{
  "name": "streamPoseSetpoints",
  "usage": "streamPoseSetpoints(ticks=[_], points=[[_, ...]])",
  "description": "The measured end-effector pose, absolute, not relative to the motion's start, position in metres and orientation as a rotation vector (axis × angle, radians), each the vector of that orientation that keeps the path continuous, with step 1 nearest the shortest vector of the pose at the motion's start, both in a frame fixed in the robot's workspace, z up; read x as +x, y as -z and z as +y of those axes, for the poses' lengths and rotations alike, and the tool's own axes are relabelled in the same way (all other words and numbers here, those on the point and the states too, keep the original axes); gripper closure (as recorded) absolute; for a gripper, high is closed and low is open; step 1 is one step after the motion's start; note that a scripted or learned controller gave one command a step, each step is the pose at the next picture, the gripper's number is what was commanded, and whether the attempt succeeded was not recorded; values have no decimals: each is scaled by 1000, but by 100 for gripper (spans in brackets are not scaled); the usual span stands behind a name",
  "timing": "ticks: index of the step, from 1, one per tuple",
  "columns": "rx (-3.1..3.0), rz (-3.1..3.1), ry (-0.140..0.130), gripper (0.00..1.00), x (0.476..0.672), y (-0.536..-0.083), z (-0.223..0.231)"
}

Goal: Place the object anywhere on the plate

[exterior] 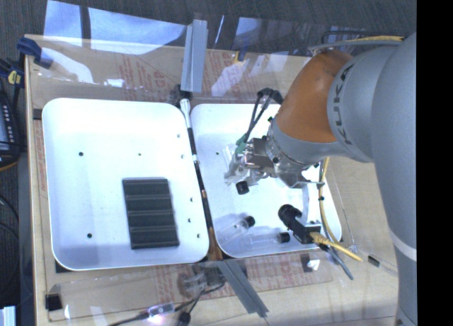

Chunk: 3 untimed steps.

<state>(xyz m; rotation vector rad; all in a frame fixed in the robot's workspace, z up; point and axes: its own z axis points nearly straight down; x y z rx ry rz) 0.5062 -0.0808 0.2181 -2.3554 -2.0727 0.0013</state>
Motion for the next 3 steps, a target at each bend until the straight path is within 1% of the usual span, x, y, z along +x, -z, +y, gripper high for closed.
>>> streamPoseSetpoints(ticks=[1,2,3], points=[[-2513,-1879,-5,100,476,-191,-18],[-1963,-2445,-6,100,476,-190,22],[-1674,-2656,-2,100,507,-237,131]])
